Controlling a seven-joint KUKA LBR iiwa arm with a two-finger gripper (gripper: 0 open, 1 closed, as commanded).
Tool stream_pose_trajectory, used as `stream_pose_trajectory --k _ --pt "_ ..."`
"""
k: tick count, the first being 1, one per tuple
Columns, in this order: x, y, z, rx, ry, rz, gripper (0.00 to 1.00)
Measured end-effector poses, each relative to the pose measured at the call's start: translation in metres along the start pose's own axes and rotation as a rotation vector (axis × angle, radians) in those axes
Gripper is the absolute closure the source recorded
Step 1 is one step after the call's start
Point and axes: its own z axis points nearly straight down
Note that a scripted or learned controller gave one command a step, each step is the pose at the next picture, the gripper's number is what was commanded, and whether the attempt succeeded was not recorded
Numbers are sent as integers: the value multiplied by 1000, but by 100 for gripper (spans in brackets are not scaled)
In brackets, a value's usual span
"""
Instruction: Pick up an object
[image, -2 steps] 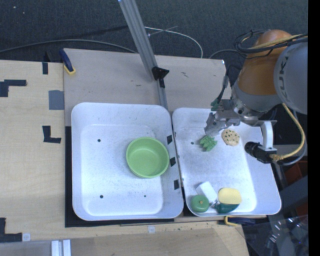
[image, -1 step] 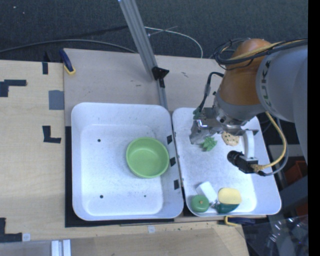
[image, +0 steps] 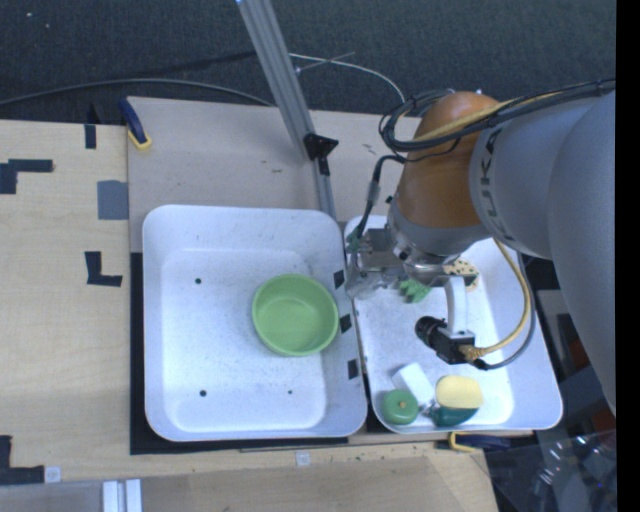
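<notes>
Gripper (image: 385, 275) sits low at right bin's (image: 520, 400) left wall, beside small green obj (image: 413, 291). Finger state: can't tell, wrist blocks it. Green bowl (image: 295, 314) in left bin (image: 175, 300). Best approach imo: center over obj, clear wall, descend straight.

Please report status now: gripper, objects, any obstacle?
Gripper low over right bin, near its left wall; nothing seen held. Small green piece beside it. Green bowl in left bin.
</notes>
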Motion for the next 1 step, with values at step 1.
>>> stream_pose_trajectory --k 1 --pt "56 -16 -16 -2 1 -2 100"
